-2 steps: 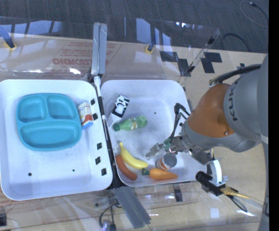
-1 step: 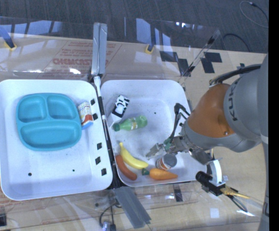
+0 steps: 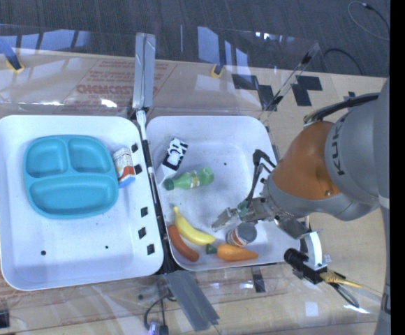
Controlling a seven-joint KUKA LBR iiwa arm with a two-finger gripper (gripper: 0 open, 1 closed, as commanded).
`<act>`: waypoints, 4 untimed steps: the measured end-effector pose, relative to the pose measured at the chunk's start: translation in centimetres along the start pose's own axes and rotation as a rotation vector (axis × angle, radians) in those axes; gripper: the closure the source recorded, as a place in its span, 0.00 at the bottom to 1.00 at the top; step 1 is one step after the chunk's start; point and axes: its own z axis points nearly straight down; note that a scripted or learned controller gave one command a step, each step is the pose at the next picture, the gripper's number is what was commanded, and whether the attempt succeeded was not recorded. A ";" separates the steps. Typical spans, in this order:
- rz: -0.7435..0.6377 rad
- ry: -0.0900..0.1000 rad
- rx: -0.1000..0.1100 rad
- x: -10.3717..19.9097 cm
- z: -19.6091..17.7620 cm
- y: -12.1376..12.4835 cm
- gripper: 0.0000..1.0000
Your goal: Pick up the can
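A small can (image 3: 244, 235) with a red and silver end lies near the front of the right bin (image 3: 209, 128), between the banana (image 3: 193, 230) and the bin's right wall. My gripper (image 3: 235, 218) hangs just above and slightly left of the can, close to it or touching it; I cannot tell which. The arm's orange band (image 3: 306, 169) and grey body cover the bin's right side.
A carrot (image 3: 235, 253) and a brown sausage (image 3: 182, 243) lie along the front wall beside the can. A green bottle (image 3: 189, 180) and a black-and-white item (image 3: 175, 153) lie farther back. The left bin (image 3: 21, 257) holds a blue divided plate (image 3: 70, 174) and a small red-and-white container (image 3: 124, 165).
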 end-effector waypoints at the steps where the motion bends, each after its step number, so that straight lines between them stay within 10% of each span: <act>1: 0.009 -0.003 -0.003 -2.9 1.0 -0.5 0.00; 2: -0.127 0.001 0.001 -2.8 1.1 -0.5 0.00; 3: -0.131 0.000 0.000 -2.8 0.1 -0.4 1.00; 4: -0.024 -0.001 -0.001 0.7 -8.7 3.8 1.00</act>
